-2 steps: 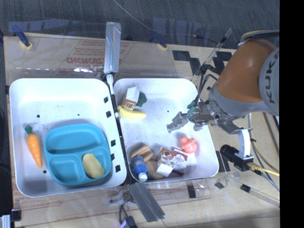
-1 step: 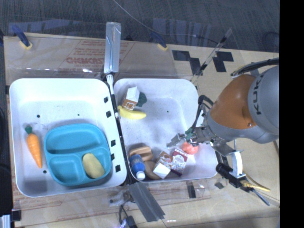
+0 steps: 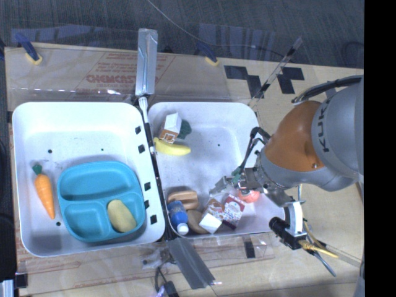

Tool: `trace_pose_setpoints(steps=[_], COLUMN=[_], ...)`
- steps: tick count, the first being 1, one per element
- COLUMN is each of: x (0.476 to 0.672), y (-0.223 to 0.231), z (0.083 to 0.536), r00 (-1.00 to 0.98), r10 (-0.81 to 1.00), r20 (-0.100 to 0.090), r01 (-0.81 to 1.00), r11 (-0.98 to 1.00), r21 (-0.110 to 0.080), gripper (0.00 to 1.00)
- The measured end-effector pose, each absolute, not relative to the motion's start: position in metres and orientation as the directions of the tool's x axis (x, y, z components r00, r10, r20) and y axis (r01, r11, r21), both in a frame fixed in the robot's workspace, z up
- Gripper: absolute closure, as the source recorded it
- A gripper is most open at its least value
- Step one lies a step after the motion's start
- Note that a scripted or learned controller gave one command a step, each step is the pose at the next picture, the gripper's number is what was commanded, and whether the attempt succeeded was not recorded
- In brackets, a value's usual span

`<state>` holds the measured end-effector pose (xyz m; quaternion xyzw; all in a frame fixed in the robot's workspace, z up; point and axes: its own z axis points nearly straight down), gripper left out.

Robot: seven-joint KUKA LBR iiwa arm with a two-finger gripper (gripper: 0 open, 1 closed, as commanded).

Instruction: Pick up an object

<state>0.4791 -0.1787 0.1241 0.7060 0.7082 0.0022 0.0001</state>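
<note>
The gripper [image 3: 230,184] is seen low over the right bin [image 3: 204,113], near its right wall, at the end of the grey arm [image 3: 322,147] with its orange band. Whether anything is held cannot be told — the metal parts are small and cluttered against the items beneath.

Just beside the gripper, touching or nearly so, a red-and-white packet [image 3: 232,210] lies flat, with a pinkish-red object [image 3: 249,196] at its upper right. A small white carton [image 3: 210,223] is set against the packet's lower left. Further left, along the bin's lower edge, a brown bun-like item [image 3: 183,198] and a blue bottle [image 3: 177,217] are found close together.

Well apart, in the upper left of the same bin, a yellow banana [image 3: 172,147] lies under a small box [image 3: 171,127].

In the left bin [image 3: 68,119], a blue divided tray [image 3: 99,200] is placed — a yellow potato-like object [image 3: 122,216] rests in its lower right compartment. An orange carrot [image 3: 44,192] lies beside the tray's left edge.
</note>
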Motion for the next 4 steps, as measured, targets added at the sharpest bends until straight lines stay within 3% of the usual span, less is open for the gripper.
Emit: trace_pose_setpoints(steps=[1, 2, 3, 4], x=[0.479, 0.479, 0.478, 0.478], y=[-0.129, -0.130, -0.147, -0.147], z=[0.239, 0.248, 0.321, 0.321], r00=[-0.324, -0.327, -0.597, -0.597], r10=[0.946, 0.945, 0.802, 0.802], r20=[-0.002, -0.002, -0.004, -0.004], r01=[0.946, 0.945, 0.802, 0.802], r11=[0.324, 0.327, 0.597, 0.597], r21=[0.004, 0.002, 0.002, 0.001], gripper=[0.00, 1.00, 1.00, 0.00])
